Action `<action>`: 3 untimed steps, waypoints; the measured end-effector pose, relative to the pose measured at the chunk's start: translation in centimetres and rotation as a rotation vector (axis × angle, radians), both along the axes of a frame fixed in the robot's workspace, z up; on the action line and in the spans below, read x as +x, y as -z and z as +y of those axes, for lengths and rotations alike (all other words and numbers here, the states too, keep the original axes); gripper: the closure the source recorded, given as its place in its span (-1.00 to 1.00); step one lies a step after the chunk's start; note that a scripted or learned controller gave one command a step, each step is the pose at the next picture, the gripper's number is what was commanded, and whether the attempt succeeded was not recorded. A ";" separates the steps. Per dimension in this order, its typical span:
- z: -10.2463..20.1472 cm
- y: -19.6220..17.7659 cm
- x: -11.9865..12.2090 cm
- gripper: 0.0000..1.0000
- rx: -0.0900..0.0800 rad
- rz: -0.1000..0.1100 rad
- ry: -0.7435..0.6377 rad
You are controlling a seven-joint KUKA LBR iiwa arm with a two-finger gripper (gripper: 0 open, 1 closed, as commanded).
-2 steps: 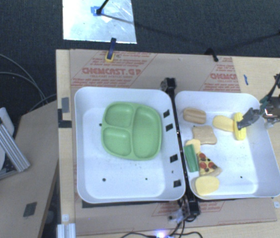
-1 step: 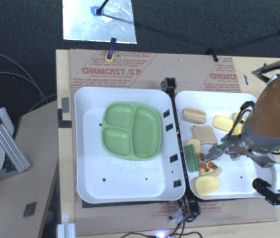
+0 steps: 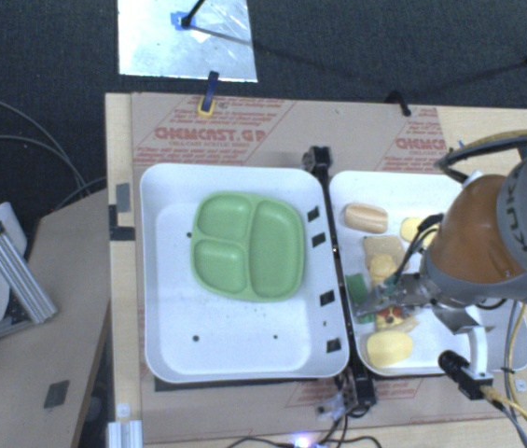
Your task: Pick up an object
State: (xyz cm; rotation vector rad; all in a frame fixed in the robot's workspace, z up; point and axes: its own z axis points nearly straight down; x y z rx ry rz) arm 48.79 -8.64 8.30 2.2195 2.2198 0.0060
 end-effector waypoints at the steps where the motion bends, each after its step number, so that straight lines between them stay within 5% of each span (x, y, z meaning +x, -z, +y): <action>1: 0.3 -0.3 3.0 -1.00 -0.001 -0.002 -0.005; 2: 0.4 -1.5 3.1 1.00 0.000 -0.004 -0.002; 3: 6.0 -10.7 5.0 1.00 0.001 -0.008 -0.011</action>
